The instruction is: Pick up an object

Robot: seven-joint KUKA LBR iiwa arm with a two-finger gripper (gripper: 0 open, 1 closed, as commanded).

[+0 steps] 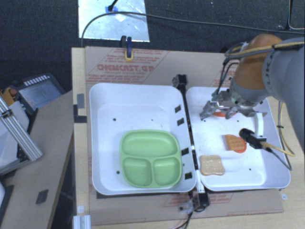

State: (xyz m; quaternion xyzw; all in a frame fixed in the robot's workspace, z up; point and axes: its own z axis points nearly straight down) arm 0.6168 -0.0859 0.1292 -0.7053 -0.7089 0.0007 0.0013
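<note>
Nearest us, the toast slice (212, 165) lies in the right bin (274, 175), well below the gripper (218, 109); an orange-red item (235, 143) lies between them, while a red piece (219, 113) sits directly under the gripper. We cannot tell the finger state. Cardboard (128, 66) beyond reads "CHEMCAST".

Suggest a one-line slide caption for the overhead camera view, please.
Arm's gripper low in the right bin near toy bread and an orange piece; green divided plate in the left bin.
</note>
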